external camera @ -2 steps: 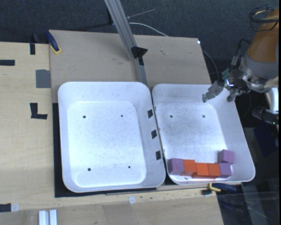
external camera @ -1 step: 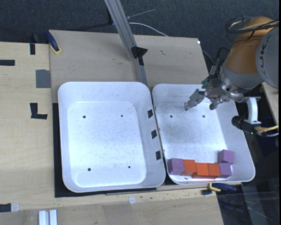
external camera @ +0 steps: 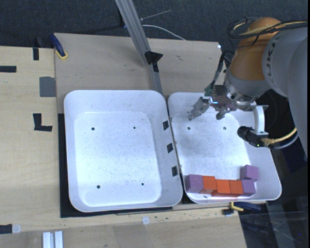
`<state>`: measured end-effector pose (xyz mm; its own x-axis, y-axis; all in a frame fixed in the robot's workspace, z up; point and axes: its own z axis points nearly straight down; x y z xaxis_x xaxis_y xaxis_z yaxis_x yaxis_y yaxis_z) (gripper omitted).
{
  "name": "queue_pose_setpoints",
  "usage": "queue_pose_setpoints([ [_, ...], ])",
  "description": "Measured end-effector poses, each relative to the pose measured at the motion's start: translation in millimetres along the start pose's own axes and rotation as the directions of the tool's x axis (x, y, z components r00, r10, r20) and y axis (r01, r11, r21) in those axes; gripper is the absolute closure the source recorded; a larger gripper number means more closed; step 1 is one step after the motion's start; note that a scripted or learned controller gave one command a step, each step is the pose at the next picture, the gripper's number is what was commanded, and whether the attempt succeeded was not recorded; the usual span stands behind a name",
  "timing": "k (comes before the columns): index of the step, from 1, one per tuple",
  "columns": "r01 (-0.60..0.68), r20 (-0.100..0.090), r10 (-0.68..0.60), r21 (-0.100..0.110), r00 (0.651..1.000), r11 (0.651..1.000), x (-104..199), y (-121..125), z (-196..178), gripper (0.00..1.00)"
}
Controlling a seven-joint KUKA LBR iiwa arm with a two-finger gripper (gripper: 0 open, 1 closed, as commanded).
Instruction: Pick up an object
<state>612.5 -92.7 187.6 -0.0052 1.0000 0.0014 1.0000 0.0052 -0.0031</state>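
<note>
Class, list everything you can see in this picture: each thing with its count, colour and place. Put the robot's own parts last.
Bins: 2, white, side by side on the bench; left bin, right bin.
Purple blocks: 3, at the right bin's near edge.
Orange blocks: 3, in a row between the purple ones.
Metal rail: 1, grey, slanting behind the bins.
Bench: 1, light wood.
Arm: 1, grey with orange band.
End effector: 1, open, over the right bin's far end.

text: none legible | labels: none | numbers: none
</note>
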Motion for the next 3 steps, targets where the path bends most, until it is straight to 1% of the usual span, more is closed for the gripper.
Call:
queue_pose_setpoints([
  [1, -0.001, 0.001, 0.001, -0.01, 1.0, 1.0, 22.3, -28.0, -86.8, 0.0],
  [2, -0.007, 0.003, 0.007, -0.007, 1.0, 1.0, -13.9, -49.8, -130.5, 0.0],
  [3, -0.011, 0.005, 0.011, -0.001, 1.0, 1.0, -82.3, -44.8, -110.5, 0.0],
])
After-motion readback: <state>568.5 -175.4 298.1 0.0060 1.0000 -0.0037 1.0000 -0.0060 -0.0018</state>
